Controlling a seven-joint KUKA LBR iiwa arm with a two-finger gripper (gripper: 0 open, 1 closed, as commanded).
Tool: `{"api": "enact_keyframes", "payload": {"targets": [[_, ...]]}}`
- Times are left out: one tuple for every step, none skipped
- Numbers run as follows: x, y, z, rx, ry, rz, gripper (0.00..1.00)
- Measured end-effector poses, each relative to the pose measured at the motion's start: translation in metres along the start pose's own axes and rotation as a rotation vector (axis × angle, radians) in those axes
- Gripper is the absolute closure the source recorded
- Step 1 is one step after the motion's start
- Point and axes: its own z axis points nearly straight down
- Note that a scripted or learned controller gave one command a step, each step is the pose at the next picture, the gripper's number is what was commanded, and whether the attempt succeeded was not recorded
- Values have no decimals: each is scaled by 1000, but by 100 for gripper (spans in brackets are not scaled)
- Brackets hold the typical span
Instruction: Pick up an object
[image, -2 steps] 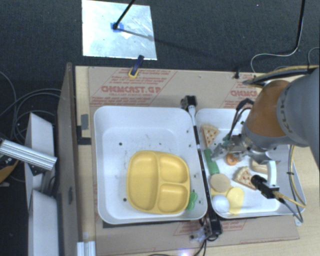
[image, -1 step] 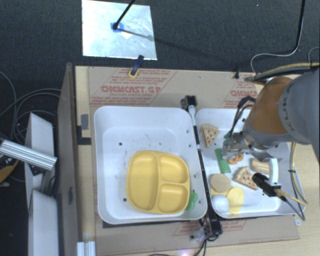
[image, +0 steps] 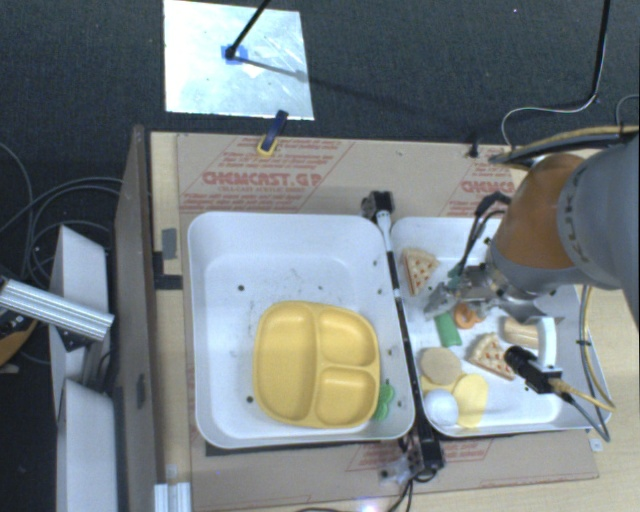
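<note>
Nearest the lens, along the right bin's (image: 455, 428) front wall: a smooth white egg-shaped item (image: 441, 406), touching a glossy yellow rounded piece (image: 472, 396) and a flat tan disc (image: 440, 366) just behind them. Right bin is shallow, white, matte plastic.

Also in the right bin: two triangular pizza-slice toys, one (image: 419, 269) near the back left corner, the other (image: 491, 353) near centre; a small green block (image: 447, 329); an orange-red rounded piece (image: 466, 316); a pale beige cylinder (image: 519, 330) partly under the arm.

Gripper (image: 443, 297) is low over the right bin, just above the green block and the orange-red piece. Finger state: cannot tell, metal parts blur together. Nothing seen held.

Left bin (image: 215, 240): a yellow compartmented plate (image: 317, 362), three rounded wells, smooth plastic. A green scrap (image: 385, 400) peeks out at its front right edge.
</note>
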Motion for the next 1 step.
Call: {"api": "enact_keyframes", "payload": {"targets": [[0,-7,21,4,-1,1,0]]}}
